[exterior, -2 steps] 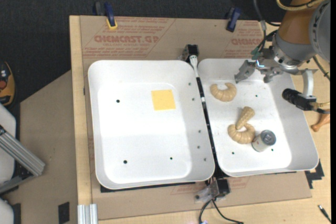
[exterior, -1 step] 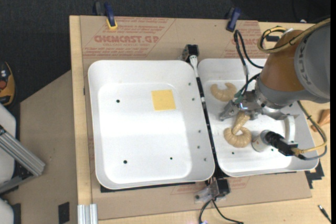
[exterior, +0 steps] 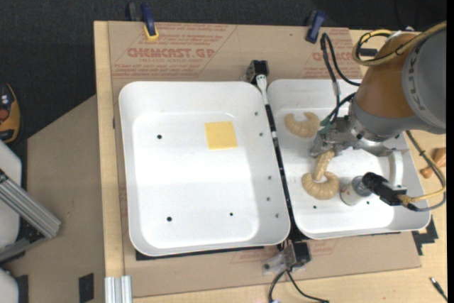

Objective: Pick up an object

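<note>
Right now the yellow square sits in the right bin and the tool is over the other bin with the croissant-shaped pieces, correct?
Not quite: the camera view shows the yellow square in the left bin. The tool is over the other bin, with the croissant-shaped pieces.

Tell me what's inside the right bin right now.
Right bin holds two tan curved pieces, one upper, one lower, with the gripper between them. The arm covers the bin's right part.

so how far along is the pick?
Done: arm is over the right bin, gripper down among the tan pieces. In hand: nothing visibly held; it sits above the lower croissant-like piece. Left: grasp and lift. Yellow square lies untouched in the left bin.
</note>
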### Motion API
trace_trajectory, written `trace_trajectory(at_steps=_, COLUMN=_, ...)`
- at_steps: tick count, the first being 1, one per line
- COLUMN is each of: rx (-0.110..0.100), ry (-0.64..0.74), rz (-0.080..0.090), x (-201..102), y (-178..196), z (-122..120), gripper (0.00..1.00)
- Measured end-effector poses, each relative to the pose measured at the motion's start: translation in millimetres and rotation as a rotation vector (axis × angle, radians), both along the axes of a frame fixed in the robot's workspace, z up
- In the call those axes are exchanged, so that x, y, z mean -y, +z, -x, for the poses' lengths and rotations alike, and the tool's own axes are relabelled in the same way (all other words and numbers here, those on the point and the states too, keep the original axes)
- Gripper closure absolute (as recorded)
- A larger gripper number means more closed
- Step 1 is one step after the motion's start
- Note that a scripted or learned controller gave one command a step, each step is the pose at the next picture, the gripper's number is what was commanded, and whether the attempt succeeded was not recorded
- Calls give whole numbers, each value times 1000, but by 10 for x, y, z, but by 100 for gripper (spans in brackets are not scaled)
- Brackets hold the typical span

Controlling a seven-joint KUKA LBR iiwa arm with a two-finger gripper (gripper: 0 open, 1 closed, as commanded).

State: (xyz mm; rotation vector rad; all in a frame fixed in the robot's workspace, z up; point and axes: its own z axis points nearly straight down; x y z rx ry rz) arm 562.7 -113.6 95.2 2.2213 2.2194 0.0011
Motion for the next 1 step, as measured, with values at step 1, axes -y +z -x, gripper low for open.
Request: trace_trajectory(at_steps=1, rx=14, ry=12, rz=-3, x=-901, y=966, z=-637, gripper=100)
